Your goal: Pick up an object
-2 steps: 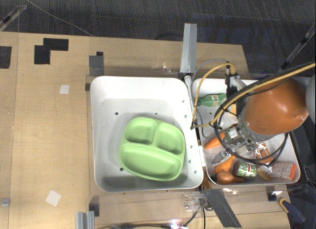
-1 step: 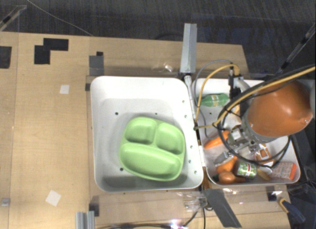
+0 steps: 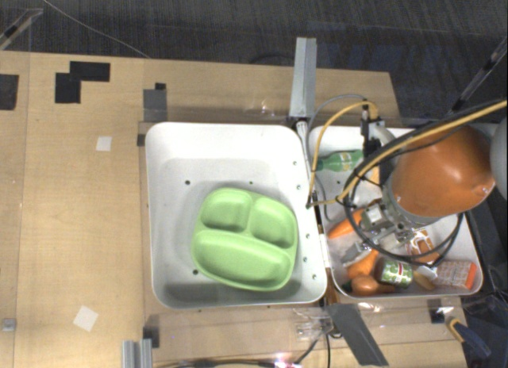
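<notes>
Orange arm band [image 3: 438, 172], white bins [image 3: 159, 200], wooden bench [image 3: 71, 224]

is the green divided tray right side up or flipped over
Flipped over: the green three-compartment plastic tray in the left white bin shows bulging, rounded sections rather than hollows.

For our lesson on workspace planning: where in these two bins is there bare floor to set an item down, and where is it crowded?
Free: the left bin has bare white floor along its far wall and left side, around the green divided plate. Crowded: the right bin, where the arm hangs over a green bottle, orange pieces and a dark can.
</notes>
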Robot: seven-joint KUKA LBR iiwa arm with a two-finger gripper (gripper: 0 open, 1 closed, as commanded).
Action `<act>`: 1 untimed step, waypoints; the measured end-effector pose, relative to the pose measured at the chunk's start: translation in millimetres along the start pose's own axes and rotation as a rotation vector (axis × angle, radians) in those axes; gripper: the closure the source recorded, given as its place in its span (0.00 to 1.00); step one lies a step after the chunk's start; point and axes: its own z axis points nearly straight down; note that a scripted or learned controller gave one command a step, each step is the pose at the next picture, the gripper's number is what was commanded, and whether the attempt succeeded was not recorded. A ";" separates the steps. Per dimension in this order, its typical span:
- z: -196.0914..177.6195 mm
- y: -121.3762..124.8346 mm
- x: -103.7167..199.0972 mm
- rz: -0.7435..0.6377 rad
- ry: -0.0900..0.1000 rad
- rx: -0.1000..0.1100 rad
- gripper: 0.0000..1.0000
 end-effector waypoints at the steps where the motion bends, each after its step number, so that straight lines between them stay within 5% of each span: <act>1: -0.5 3.6 1.3 0.005 -0.002 0.009 0.00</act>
